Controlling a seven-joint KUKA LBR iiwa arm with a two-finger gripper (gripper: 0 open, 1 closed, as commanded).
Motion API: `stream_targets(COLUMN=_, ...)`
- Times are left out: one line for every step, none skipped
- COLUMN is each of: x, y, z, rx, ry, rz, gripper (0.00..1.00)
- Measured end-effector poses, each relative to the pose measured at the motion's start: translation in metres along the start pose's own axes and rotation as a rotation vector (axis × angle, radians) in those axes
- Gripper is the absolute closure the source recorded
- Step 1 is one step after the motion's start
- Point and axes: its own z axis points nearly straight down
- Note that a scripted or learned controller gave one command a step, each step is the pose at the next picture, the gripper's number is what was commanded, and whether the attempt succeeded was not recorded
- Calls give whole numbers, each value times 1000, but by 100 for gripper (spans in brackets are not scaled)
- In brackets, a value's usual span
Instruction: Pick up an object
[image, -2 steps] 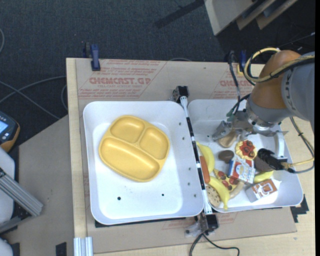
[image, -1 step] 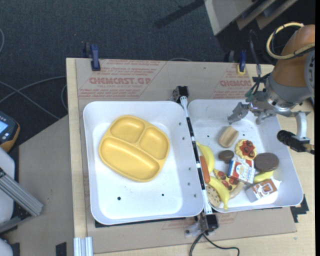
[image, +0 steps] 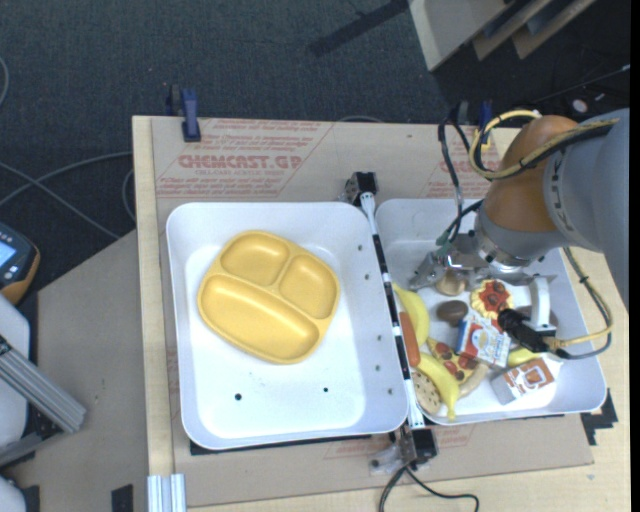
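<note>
I saw the gripper (image: 452, 268) low over the right bin (image: 585, 395); whether it was gripping, I couldn't tell. A curved yellow banana (image: 416, 315) lay at centre right; beside it, an orange carrot (image: 409, 340).

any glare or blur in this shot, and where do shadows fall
Camera view: even, soft light; mild sheen on the yellow divided plate and left bin, nothing blown out. The arm darkens the right bin beneath the wrist. Focus is fairly sharp, though the small toy food stays hard to resolve.

Arm (image: 560, 190) hides right bin's (image: 590, 385) back wall
</note>
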Motion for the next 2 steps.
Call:
stream_targets(x=-46, y=67, z=-7, rx=-17, ry=-7, rz=2, gripper=0)
stream_targets(x=18, y=-6, z=-5, rx=-2, ry=0, rz=0, gripper=0)
